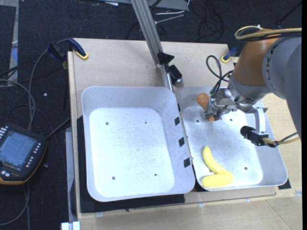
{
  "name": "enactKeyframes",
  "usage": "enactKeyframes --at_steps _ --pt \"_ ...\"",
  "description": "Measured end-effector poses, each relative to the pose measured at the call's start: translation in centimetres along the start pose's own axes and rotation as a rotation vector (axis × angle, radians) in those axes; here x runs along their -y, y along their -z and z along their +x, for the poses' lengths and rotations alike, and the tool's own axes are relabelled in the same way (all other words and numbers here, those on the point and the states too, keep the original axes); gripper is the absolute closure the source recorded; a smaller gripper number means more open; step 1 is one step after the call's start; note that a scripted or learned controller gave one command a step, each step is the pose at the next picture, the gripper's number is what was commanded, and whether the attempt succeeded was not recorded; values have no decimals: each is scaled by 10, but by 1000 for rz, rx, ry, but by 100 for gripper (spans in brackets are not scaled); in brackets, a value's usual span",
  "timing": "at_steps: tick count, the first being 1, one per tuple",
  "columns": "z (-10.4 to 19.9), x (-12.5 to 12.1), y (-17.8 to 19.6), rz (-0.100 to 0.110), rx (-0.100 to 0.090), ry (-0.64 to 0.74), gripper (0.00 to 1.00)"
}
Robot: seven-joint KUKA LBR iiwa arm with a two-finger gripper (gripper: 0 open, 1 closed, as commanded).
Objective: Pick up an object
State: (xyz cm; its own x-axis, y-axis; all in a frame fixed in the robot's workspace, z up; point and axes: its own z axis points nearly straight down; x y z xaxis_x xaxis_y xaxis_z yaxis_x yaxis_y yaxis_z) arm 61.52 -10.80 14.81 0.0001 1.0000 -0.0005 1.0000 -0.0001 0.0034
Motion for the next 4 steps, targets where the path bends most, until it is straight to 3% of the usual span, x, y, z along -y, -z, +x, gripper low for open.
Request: enactKeyframes --at_steps 1,2,4 --pt "4 6 59 -1 0 1 100" --pt "4 5 80 2 -1 0 100" --pt "102 -9 65 4 -1 4 100"
